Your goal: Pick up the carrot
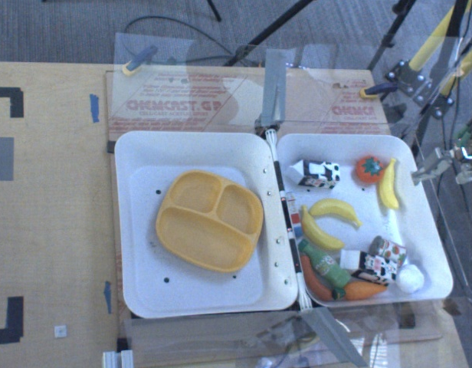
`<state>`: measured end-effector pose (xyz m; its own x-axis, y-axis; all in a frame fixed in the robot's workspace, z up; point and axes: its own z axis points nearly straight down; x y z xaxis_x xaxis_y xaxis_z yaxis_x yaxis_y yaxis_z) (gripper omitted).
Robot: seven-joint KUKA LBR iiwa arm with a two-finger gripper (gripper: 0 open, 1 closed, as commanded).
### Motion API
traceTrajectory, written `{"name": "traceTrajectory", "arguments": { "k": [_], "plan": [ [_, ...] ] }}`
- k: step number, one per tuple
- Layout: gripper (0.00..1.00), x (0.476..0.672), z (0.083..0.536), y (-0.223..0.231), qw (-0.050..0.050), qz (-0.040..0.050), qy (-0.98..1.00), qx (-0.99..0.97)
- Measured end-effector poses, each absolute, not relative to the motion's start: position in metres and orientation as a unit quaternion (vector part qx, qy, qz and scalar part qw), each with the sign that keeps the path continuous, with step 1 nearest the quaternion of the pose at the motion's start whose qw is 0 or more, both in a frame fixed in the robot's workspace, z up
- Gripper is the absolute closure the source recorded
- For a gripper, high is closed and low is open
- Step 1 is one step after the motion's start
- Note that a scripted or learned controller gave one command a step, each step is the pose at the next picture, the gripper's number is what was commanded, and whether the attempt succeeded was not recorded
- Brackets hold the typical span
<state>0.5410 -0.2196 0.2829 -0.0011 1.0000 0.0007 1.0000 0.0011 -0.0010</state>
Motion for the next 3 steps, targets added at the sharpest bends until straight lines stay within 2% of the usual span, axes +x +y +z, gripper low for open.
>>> {"name": "traceTrajectory", "arguments": {
  "k": [1, 2, 3],
  "plan": [
    [0.00, 0.516, 0.155, -0.207, 0.000, -0.0002, -0.748, -0.664],
    [0.00, 0.566, 0.167, -0.223, -0.002, -0.0006, -0.657, -0.754],
    [0.00, 0.598, 0.086, -0.153, -0.001, -0.0006, -0.670, -0.742]
  ]
}}
